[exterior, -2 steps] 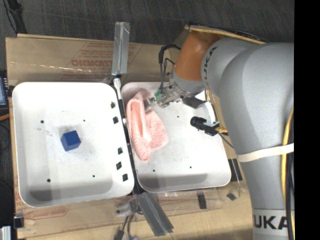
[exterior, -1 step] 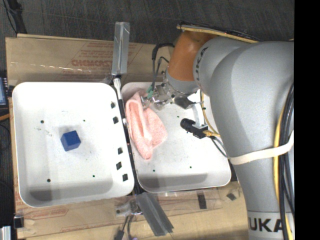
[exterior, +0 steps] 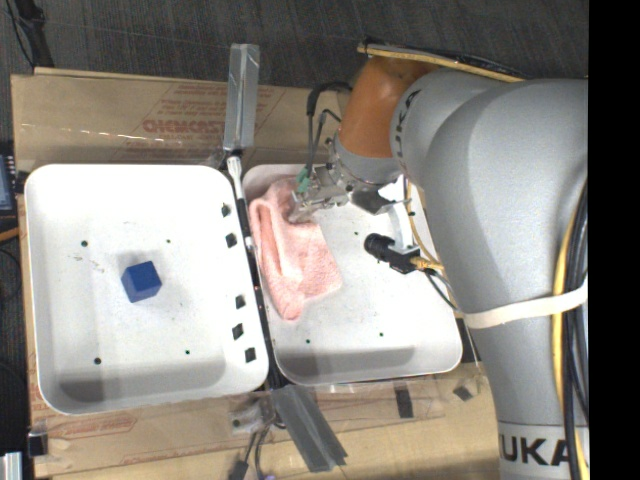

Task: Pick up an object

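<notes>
The grey arm (exterior: 500, 248) fills the view's right side and reaches over the right bin (exterior: 400, 353), with the left bin (exterior: 60, 268) beyond it. Directly under the claw (exterior: 312, 198) lies the pink cloth (exterior: 290, 258), bunched along the divider; the claw seems to touch its upper end, but I cannot tell whether it is apart or together. Well off to the claw's left, in the left bin, sits a blue cube (exterior: 141, 280)
</notes>
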`<state>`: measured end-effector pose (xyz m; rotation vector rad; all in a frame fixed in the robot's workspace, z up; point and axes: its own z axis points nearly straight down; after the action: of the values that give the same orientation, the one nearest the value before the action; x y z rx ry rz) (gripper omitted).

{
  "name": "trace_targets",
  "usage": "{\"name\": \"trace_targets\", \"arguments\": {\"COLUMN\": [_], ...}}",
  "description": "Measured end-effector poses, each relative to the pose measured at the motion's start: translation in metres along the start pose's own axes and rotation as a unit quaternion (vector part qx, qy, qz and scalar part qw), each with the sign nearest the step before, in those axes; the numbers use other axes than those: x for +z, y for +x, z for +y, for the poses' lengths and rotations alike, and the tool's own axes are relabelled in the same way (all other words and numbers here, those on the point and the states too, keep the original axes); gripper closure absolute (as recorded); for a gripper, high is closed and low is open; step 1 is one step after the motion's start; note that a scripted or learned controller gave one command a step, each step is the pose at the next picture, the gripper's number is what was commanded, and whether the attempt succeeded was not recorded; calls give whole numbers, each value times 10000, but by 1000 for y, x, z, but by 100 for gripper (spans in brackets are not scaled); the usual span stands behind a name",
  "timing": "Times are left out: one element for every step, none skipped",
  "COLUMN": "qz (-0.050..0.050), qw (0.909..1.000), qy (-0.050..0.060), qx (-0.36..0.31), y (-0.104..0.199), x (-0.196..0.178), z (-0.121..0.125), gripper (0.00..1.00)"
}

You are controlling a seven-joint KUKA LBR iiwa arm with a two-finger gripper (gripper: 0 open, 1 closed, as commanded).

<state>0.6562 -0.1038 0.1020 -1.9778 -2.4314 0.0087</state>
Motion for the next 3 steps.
{"name": "trace_targets", "arguments": {"qz": [-3,-20,-16], "qw": [10000,9971,9969], "qy": [-1,-40,-34], "qx": [0,-765,-781], "y": [0,8,8], "x": [0,7,-3], "z": [0,3,4], "gripper": [0,0,100]}}
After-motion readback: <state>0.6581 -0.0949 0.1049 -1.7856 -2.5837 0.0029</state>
